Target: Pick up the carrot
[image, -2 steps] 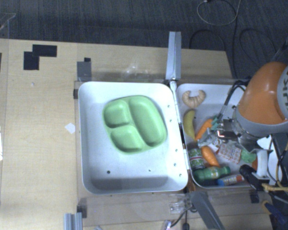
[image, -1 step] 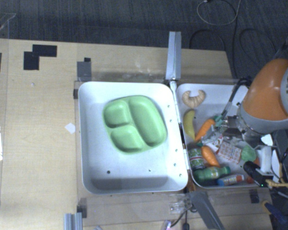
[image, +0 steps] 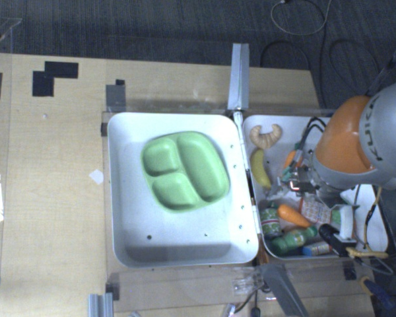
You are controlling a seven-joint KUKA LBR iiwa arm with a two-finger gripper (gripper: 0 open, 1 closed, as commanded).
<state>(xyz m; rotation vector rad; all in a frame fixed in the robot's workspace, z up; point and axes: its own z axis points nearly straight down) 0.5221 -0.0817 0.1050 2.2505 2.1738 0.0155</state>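
Orange carrot (image: pixel 294 214) lying loose low in the right bin (image: pixel 287 121), tipped on a slant among clutter, no fingers around it. Just nearer the camera: a green bottle (image: pixel 291 240), a small can (image: pixel 270 220) to the carrot's left, a blue-tipped pen-like item (image: pixel 315 249) along the front wall. Pressed close on the carrot's right, a printed packet (image: pixel 315 211). Not lifted, then; pick still to be done.

A little farther back, gripper (image: pixel 294 177) hanging over the bin's middle, above and slightly behind the carrot, wires and small coloured fittings crowding the tool end. Open or closed: cannot tell, tip too cluttered and small. Nothing visibly carried. Grey arm (image: pixel 389 134) with the orange band (image: pixel 343 137) bulking in from the right.

Farther still, a yellow banana (image: pixel 260 168) along the dividing wall, then a pale curled pastry-like piece (image: pixel 266 135) at the back corner.

Off to the left, the left bin (image: pixel 125 197) with a green sectioned tray (image: pixel 185 170), not part of this job.

Likely stage: approach or alignment over the target; descent, closing and lift all remaining. Tight neighbours probably the main hazard.
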